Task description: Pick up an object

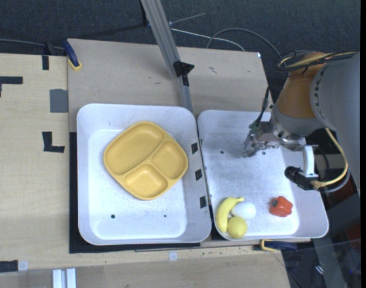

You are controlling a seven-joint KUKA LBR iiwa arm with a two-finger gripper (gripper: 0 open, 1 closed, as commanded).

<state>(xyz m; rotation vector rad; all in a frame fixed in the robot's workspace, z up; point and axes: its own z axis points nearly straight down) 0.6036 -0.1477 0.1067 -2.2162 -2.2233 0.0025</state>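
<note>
While the arm point(318, 95) reaches in from the right side, its gripper point(253, 147) hangs over the upper part of the right bin point(231, 125), above a bare patch of the white floor. How the gripper is set cannot be told at this size, and nothing is seen in it, so it seems to carry no object.

The things that can be picked lie all near the front edge of this same bin. A banana point(226, 209) curves in the front left corner, a white egg point(245, 210) lies touching it, and a lemon point(237, 226) sits just below these two, also touching them. A small red pepper point(281, 206) lies alone to their right, apart from the group. The left bin point(93, 125) holds a yellow divided plate point(146, 159), which is well apart from the gripper.

Judging from this, the task is at its early step: the arm is positioned above the bin, but no object is reached yet. The next move probably calls for a travel toward the front of the bin and then a descent. The red pepper looks like the easier target, because it stands free; the three crowded things could slip or push each other when the gripper comes down on them.
</note>
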